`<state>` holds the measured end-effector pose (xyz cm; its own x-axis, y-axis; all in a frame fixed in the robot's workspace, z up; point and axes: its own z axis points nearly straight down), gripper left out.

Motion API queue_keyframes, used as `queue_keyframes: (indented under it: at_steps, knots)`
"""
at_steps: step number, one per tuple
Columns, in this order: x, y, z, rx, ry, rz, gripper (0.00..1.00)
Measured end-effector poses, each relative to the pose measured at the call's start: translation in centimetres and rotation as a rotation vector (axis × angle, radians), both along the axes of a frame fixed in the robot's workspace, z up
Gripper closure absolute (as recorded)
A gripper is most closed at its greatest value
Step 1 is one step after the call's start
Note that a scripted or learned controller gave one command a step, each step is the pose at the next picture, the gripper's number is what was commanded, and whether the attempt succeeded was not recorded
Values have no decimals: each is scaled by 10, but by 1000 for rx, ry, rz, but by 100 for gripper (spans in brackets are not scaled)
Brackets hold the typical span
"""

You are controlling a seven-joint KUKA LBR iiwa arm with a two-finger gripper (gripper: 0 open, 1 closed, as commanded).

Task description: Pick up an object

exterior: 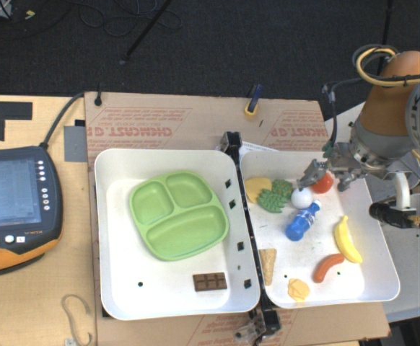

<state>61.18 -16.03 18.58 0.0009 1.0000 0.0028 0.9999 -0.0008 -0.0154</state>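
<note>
The arm (390, 114) is cut off by the right side of the picture, so most of it is out of sight. The gripper (317, 173) is small and dark, and its tips blur together, so how they stand is too hard to tell. A red thing (324, 184) sits partly under the gripper, and what it is cannot be told. A yellow thing (257, 188) is partly hidden behind a green leafy toy (275, 197). The tablet (11, 207) on the left is cut off by the picture's edge. At the bottom edge, a small metal clamp (257, 330) is cut off and blurry.
</note>
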Motion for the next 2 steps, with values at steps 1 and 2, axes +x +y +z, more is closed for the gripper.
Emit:
queue_keyframes:
  at_steps: [1,2]
  knots:
    - [3,0,8,-2,-12,2,0]
    - [-4,7,-38,-1,-9,3,0]
